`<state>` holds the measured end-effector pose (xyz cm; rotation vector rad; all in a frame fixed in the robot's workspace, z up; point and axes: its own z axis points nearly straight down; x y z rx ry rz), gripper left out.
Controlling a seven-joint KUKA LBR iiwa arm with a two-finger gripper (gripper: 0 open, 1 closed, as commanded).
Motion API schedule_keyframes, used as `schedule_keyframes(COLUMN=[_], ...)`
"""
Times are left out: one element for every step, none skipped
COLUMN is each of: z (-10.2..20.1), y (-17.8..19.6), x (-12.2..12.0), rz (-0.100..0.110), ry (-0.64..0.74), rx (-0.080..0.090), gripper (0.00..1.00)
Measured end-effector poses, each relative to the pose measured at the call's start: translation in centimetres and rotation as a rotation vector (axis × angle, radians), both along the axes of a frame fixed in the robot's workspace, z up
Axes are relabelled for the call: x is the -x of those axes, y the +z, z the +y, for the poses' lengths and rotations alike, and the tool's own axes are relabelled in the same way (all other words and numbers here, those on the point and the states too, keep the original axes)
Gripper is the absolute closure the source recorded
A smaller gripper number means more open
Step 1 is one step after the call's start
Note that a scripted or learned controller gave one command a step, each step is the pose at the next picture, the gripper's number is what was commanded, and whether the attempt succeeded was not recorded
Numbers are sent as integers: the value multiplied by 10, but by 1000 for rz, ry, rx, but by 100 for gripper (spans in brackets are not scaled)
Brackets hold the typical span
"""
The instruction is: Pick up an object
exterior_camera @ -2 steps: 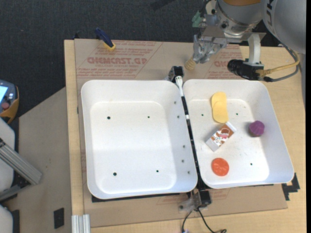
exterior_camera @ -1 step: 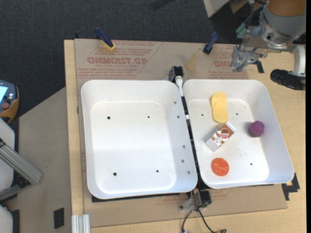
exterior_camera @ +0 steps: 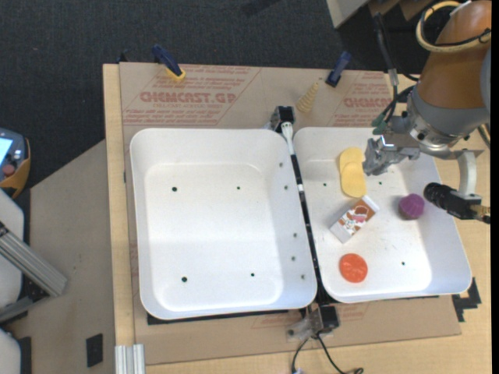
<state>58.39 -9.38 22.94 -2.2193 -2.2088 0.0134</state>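
The gripper, jaws' state I can't tell, hangs beside the pale yellow, soft-looking foam piece, likely light and best pinched across its narrow middle

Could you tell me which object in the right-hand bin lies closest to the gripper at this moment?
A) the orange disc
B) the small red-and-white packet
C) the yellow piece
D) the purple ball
C: the gripper hangs right beside the yellow piece near the far side of the right bin, while the purple ball, the packet and the orange disc all lie nearer the camera.
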Motion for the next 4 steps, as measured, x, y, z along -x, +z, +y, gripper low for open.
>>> schedule_keyframes(z=[-139, -130, -36, 4], y=[-35, -121, -7, -57], x=[-38, 24, -18, 23], rz=[-16, -18, -30, -6], ry=[-5, 6, 17, 8], rx=[9, 4, 1, -2], gripper=[100, 100, 100, 100])
